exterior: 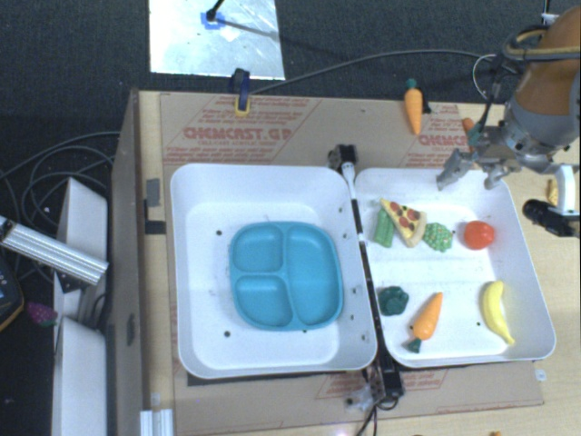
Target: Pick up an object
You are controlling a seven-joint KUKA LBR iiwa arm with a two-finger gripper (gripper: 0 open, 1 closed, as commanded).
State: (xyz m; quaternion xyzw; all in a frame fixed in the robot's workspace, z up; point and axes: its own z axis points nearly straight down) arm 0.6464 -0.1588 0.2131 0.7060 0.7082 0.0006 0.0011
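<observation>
Fingers (472, 173) spread wide and holding nothing, up over the right bin's (526, 271) back edge, ready to drop. Toy food lying loose there, tomato (478, 234) closest, so probably next.

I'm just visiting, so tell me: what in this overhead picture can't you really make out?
- Arm: cut off by the camera view's right and top edges.
- Small dark green toy in the right bin: too small to name.
- Objects at the far left: cut off by the left edge.
- Printing on the board: faint, partly hidden under the bins.
</observation>
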